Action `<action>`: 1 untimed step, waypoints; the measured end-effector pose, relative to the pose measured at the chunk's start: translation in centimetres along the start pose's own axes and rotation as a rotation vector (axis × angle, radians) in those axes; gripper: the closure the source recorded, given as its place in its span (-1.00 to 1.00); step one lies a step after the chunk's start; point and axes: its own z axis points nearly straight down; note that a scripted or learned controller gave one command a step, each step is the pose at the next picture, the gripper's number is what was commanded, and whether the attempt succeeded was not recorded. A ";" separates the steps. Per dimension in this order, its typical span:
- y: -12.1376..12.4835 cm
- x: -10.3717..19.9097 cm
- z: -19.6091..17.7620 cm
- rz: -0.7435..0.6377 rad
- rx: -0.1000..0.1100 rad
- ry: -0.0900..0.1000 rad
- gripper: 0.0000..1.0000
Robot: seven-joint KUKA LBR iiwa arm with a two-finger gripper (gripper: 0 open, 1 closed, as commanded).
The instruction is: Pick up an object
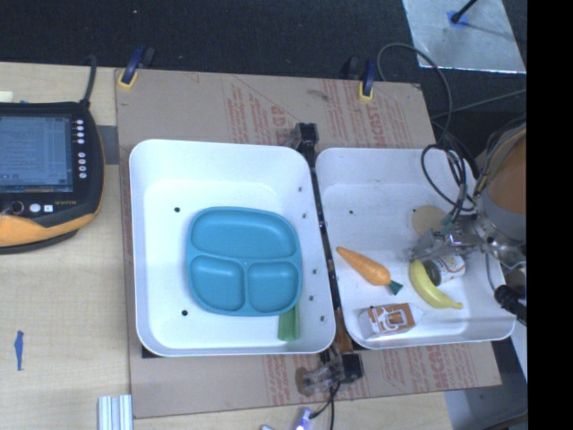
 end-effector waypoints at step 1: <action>0.0 -0.1 -1.0 -0.004 0.001 -0.002 1.00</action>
